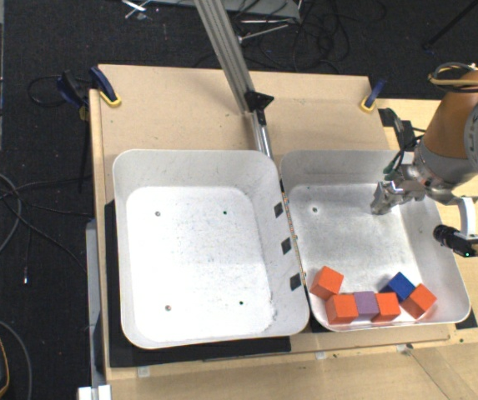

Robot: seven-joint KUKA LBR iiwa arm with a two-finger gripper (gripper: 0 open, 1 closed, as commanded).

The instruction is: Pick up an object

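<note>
With the gripper hovering over bare floor of the right bin, jaw state impossible to tell, the clustered blocks near that bin's front wall risk a jammed, multi-block grasp.

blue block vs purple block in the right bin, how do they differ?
Colour: the blue block is dark blue, the purple block pale lilac. Position: the purple block sits in the row along the bin's near wall, between two orange blocks; the blue block sits behind that row. Pose: the blue block is turned diagonal, the purple block squarer to the wall. Both are small cubes.
</note>
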